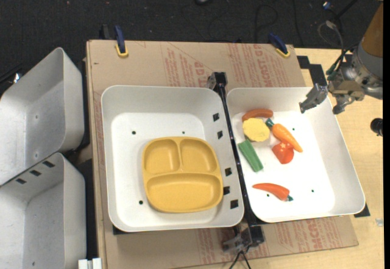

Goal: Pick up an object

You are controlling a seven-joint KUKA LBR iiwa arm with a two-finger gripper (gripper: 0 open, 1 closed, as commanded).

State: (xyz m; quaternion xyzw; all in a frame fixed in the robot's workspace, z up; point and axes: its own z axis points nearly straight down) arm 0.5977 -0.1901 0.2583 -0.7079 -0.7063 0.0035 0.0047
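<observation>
White bins (122, 103); gripper (324, 100) above carrot (286, 136)

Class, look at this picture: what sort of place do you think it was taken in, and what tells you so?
Most likely a robotics lab or test bench. A robot gripper hangs over two white bins clamped on a cardboard-covered bench, with toy food such as a carrot, and cables trail across the floor.

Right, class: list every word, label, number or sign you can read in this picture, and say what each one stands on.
Red printed lettering on the brown board under the bins, along its top and bottom edges: it looks reversed or upside down and is too blurred to quote.
White bins, yellow tray, toy vegetables: no text.
</observation>
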